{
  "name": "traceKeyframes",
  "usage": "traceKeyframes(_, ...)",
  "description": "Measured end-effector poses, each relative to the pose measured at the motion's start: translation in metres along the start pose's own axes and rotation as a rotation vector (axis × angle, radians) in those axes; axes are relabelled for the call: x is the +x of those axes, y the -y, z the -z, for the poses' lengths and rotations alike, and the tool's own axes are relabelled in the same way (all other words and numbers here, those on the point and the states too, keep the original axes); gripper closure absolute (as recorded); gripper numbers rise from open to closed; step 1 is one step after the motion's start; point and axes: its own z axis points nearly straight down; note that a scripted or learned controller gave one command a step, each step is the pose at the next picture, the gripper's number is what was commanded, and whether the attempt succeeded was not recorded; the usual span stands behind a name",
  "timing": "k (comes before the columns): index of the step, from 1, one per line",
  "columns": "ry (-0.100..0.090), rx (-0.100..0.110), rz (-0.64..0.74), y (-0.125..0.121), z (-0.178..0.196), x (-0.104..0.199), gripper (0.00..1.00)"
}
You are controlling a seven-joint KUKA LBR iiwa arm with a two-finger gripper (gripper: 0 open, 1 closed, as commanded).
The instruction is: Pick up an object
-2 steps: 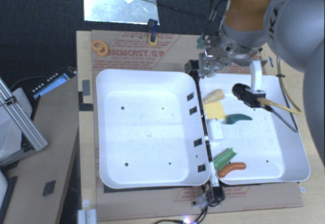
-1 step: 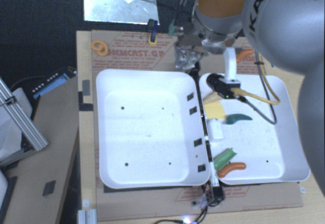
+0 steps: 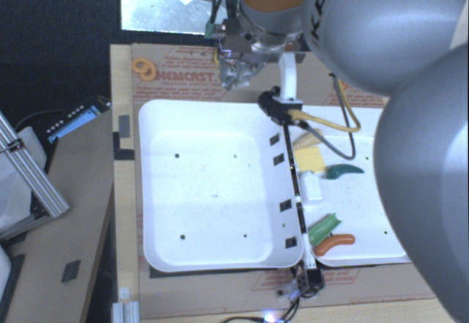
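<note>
On a cardboard-lined surface (image 3: 190, 69) bearing two white bins, the claw (image 3: 236, 74), its spread impossible to tell, hangs beyond the left bin (image 3: 154, 168), and should swing right and descend squarely over the yellow block (image 3: 309, 160) in the right bin (image 3: 366, 204).

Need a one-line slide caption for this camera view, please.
KUKA arm's gripper hovers beyond the left bin; yellow block, green pieces and an orange piece lie in the right bin.

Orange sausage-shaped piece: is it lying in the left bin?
No, the orange sausage-shaped piece lies in the right bin, near its front edge beside a green piece.
</note>
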Motion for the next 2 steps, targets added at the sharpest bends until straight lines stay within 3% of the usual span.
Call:
traceKeyframes(1, -0.001, -0.006, -0.001, -0.031, 0.038, 0.055, 1.00)
traceKeyframes(2, -0.006, -0.017, -0.001, 0.010, 0.210, 0.052, 1.00)
